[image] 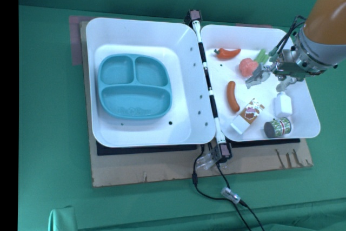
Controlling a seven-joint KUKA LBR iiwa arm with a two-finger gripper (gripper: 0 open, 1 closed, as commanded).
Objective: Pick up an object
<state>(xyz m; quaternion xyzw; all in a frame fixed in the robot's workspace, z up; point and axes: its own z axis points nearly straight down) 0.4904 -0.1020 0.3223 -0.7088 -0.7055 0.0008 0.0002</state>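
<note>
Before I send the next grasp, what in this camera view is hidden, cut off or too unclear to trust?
- Gripper: whether it is open or shut; too small, metal parts overlap.
- Green vegetable: largely hidden behind the gripper.
- White bottle: its top is crowded by the gripper; contact unclear.
- Small carton and can: labels too small to read.
- Arm: cut off by the right edge.

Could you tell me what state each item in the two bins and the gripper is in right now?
Gripper: open, holding nothing, over the right bin.
Blue plate: flat in left bin.
Sausage: lying flat.
Carton: on its side.
Can: on its side.
White bottle: lying down.
</note>
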